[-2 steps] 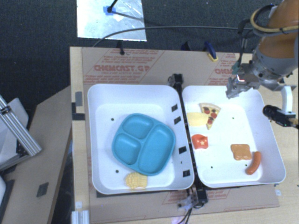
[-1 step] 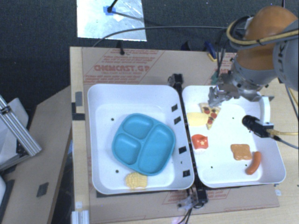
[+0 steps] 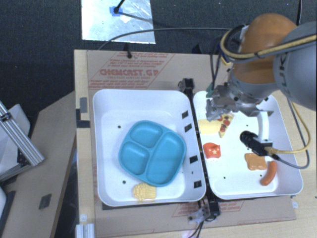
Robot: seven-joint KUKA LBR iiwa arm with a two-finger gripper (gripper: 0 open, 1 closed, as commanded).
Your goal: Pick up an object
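Note:
My gripper [image 3: 216,114] hangs low over the back left part of the right bin [image 3: 287,182]. Just beneath it lie a pale yellow flat piece [image 3: 208,128] and a narrow red and yellow slice [image 3: 225,125], and the gripper hides part of each. A red piece [image 3: 212,150] lies a little nearer the front. An orange toast-like piece [image 3: 255,161] and an orange sausage [image 3: 268,173] lie at the front right of the same bin. I see nothing lifted off the bin floor.
The left bin [image 3: 106,133] bears a blue divided plate [image 3: 152,152] and a yellow corn piece [image 3: 144,192] by its front wall. A black-clipped divider [image 3: 194,133] separates the bins. The arm's bulk covers the right bin's back right corner.

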